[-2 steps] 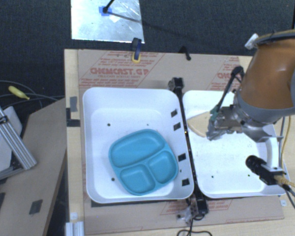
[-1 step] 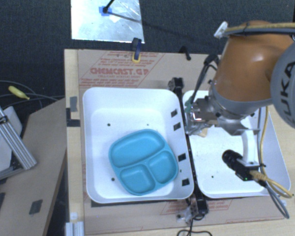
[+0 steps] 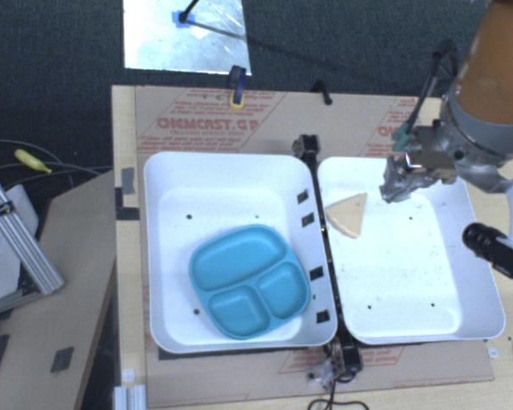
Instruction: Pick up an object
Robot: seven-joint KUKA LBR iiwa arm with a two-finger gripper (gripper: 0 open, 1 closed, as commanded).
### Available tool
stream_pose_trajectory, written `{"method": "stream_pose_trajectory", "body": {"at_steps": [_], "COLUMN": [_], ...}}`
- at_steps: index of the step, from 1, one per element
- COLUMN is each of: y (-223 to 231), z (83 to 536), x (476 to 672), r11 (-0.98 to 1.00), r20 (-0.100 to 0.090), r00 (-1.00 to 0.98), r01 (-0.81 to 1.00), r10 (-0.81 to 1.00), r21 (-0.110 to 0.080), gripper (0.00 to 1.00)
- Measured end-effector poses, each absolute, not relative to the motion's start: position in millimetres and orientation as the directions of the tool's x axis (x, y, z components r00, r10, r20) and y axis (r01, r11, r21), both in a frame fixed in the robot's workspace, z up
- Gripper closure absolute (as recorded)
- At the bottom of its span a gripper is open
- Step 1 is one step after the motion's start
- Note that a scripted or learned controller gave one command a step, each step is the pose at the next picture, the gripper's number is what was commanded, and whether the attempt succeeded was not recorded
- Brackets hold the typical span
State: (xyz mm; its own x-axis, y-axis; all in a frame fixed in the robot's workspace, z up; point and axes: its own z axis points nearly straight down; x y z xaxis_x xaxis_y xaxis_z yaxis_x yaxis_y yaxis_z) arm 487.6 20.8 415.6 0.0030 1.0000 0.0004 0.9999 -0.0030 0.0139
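Observation:
A tan, wedge-shaped object [image 3: 346, 214] lies flat in the right bin [image 3: 410, 306], close to its left wall. My gripper [image 3: 397, 186] hangs over the same bin's upper part, a little to the right of the wedge and apart from it. Nothing shows between the fingers. A blue divided plate [image 3: 250, 278] with three compartments rests in the left bin [image 3: 179, 195], toward its front.
A black clamp strip [image 3: 316, 229] runs between the two bins. A black cylindrical part [image 3: 494, 248] juts over the right bin's right rim. The bench is brown cardboard [image 3: 205, 122]; a shiny sheet [image 3: 184, 24] lies beyond it.

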Motion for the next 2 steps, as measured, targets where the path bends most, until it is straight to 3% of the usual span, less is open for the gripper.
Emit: {"method": "stream_pose_trajectory", "body": {"at_steps": [1,2], "y": [90,88], "z": [398,410], "x": [486.5,487.5], "r11": [0.006,0.010], "r20": [0.002,0.001], "r00": [-0.006,-0.010], "r01": [1.000,1.000], "r10": [1.000,1.000], "r21": [0.002,0.006], "gripper": [1.00,1.00]}}
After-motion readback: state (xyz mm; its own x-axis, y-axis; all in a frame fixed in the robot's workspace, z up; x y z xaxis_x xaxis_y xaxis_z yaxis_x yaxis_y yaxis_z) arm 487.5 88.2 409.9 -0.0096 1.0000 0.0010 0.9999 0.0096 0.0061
